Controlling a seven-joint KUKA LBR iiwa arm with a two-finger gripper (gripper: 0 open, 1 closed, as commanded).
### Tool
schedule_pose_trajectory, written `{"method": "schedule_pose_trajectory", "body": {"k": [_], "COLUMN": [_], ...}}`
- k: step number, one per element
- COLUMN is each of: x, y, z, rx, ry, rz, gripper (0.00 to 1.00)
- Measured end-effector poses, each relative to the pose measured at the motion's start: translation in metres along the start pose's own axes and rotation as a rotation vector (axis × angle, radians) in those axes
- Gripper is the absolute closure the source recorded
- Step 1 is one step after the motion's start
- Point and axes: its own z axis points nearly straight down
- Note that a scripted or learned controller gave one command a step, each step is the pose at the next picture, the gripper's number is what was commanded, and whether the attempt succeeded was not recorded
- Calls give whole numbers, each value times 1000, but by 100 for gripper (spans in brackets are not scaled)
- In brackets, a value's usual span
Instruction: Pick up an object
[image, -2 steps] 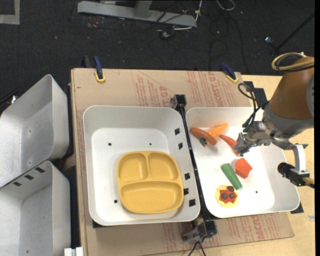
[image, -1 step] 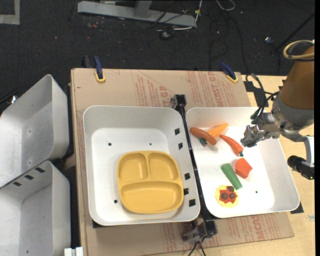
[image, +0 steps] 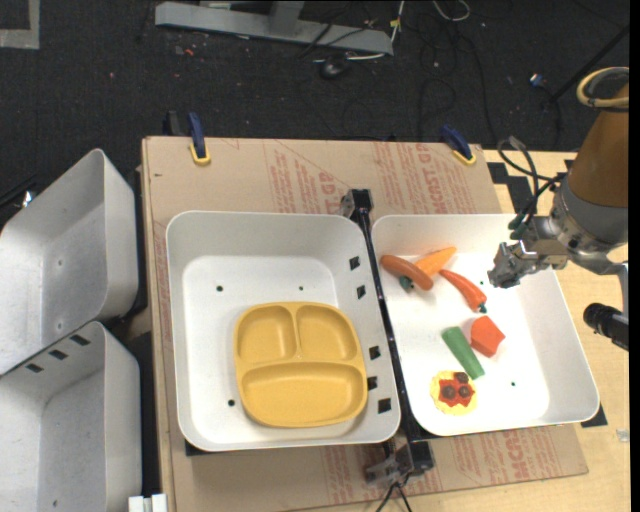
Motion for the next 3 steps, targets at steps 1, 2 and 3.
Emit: {"method": "schedule_pose_trajectory", "body": {"k": [1, 2, 3], "x": [47, 94, 143], "y": [8, 27, 55], "z": [1, -4, 3], "rx": [2, 0, 0], "ry": [2, 1, 1], "rz": [-5, -4, -5], "gripper": [100, 100, 100]}}
